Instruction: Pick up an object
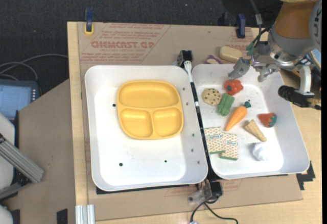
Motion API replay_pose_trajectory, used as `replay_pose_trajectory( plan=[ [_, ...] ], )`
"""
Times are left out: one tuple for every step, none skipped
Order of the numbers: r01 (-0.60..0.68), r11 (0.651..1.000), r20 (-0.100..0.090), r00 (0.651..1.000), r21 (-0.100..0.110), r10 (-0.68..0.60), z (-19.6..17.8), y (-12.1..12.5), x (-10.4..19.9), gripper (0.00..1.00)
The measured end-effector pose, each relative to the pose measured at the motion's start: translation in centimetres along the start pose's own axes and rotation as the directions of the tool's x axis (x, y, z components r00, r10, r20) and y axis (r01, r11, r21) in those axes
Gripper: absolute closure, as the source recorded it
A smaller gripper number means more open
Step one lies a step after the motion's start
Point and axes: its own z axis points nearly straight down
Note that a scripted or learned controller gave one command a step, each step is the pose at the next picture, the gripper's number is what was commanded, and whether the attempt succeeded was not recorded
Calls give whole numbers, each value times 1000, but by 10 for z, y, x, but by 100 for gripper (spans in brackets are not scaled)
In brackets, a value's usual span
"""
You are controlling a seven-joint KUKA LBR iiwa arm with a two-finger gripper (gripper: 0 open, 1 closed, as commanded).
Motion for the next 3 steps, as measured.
replay_pose_trajectory(
  plan=[
    [0,1000,-2,1000,1,0,124,25,-11,0],
    [1,1000,2,1000,-5,-1,107,26,-12,100],
    [7,1000,-2,1000,-9,-7,12,-10,54,100]
  ],
)
